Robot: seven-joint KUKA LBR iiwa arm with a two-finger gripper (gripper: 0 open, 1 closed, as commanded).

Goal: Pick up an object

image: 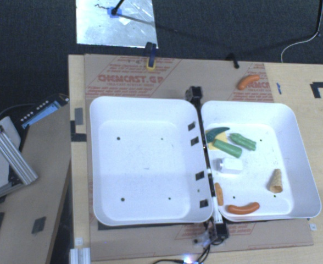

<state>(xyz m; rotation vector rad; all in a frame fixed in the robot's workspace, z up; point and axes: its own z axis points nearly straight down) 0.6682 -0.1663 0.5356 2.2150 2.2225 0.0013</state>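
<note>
- Left bin (145, 164): bare white floor, at 9 o'clock from the right bin.
- Right bin (293, 147): all the pickable things lie here, mostly toward its 9 o'clock wall.
- Green sticks (235, 144): two, side by side, at the bin's 10 o'clock, touching a yellow piece (221, 142) and a dark green piece (216, 131).
- White block (230, 165): at 6 o'clock from the sticks.
- Sausage (242, 208): at the bin's 6 o'clock rim; a small orange piece (219, 194) lies at its 10 o'clock, against the wall.
- Cone (275, 180): at the bin's 4 o'clock, lying apart from the rest.
- Second sausage (248, 81): outside, at the bin's 12 o'clock.
- Gripper: I cannot tell its state or how it lies to these.
</note>
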